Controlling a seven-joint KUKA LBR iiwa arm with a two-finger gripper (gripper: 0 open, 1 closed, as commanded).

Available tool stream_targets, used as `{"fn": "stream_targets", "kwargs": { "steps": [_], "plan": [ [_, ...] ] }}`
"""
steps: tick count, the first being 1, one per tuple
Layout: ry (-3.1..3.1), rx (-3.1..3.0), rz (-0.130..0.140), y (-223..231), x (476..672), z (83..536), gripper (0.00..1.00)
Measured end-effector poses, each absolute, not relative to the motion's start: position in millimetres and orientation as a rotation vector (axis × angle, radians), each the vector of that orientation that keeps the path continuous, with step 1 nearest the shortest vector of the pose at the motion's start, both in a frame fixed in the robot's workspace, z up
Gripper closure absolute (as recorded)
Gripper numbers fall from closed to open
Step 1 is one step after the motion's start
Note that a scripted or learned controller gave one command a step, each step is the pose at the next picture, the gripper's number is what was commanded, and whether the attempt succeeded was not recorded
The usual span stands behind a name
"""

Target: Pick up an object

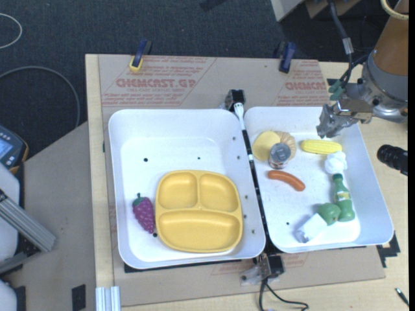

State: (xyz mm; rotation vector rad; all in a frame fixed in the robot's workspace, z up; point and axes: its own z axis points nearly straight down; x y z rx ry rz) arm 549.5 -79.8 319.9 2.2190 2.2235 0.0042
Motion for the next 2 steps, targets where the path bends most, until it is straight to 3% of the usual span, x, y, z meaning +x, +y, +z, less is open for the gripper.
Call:
{"fn": "stream_targets", "kwargs": {
  "steps": [1, 2],
  "plan": [
    [2.225, 2.211, 0.011, -27.6, 511.8, 396.3, 1.00],
    [2.232, 2.222, -0.008, 10.5, 477.3, 342.4, 1.00]
  ]
}}
